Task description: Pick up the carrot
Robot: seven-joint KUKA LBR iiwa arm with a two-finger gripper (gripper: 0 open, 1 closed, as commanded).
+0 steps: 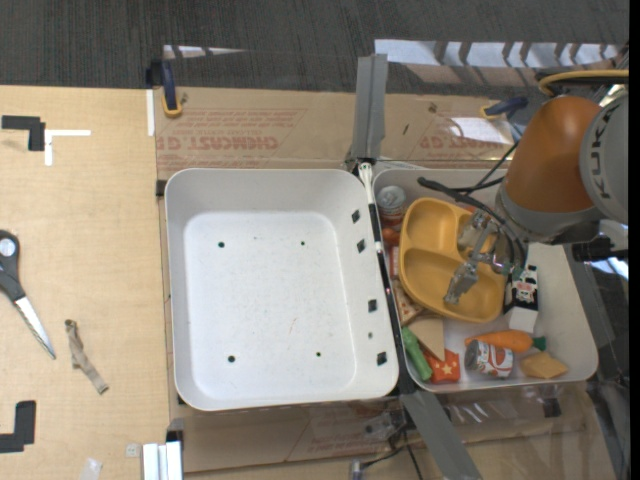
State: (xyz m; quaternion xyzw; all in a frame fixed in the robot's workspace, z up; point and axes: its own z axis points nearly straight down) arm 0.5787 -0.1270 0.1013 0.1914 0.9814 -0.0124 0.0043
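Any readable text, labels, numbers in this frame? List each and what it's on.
"KU": dark letters on the grey arm, cut off at the frame edge.
Red print on the cardboard behind the bins: upside down, too blurred to read reliably.
Label on the can lying beside the carrot: too small to read.
Label on the black-and-white packet: too small to read.

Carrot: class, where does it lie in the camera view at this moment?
The carrot lies in the right bin, toward the lower edge of the camera view, just below the yellow bowl and right above a small can.
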